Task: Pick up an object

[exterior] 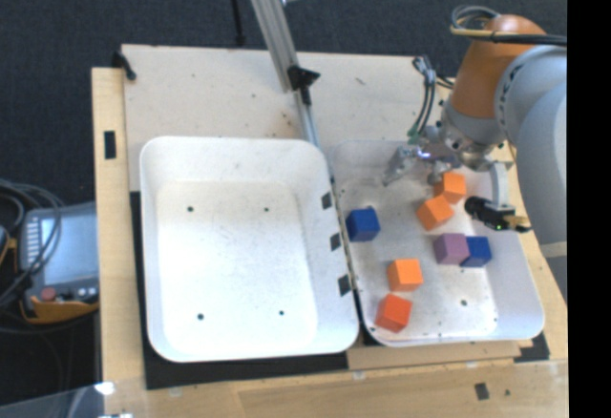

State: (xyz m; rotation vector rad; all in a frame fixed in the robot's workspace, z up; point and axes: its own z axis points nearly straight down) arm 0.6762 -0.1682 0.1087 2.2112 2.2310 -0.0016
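The right bin (506, 311) holds several small blocks. A blue cube (362, 223) lies near its left wall. Two orange blocks (454, 185) (435, 212) sit toward the back right. A purple block (451, 247) touches a second blue block (476, 251). Nearer the front are an orange block (405, 274) and a red-orange one (393, 312). My gripper (409, 160) hangs low over the bin's back part, left of the two orange blocks and up-right of the blue cube. I see nothing held in it.
The left bin (153, 216) stands beside the right one, their walls meeting near the middle. A slanted metal bar (272, 15) crosses the back of the bench and ends near the bins' shared corner. The grey and orange arm (496, 73) fills the upper right.
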